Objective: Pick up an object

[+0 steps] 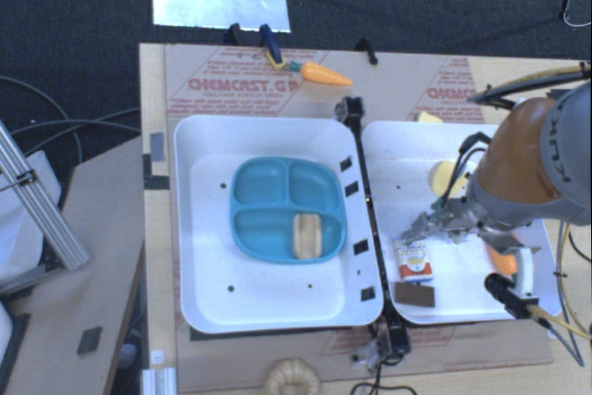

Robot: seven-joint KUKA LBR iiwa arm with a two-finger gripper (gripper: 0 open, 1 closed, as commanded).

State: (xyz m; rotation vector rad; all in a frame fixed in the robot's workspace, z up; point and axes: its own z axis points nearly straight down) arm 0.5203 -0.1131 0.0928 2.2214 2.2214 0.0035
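tool point(421, 227) low in right bin point(398, 153), just above packet point(414, 260); finger state cannot tell. risk: flat packet slips out, or tool nudges brown block point(414, 294).

The tabletop point(155, 199) carries a printed cardboard sheet point(231, 83), and on that sheet sit two shallow white bins side by side, the left bin point(208, 291) touching the right bin point(393, 153). A toy carrot point(319, 74) lies on the cardboard behind the left bin (beside a blue-handled clamp point(270, 42)).
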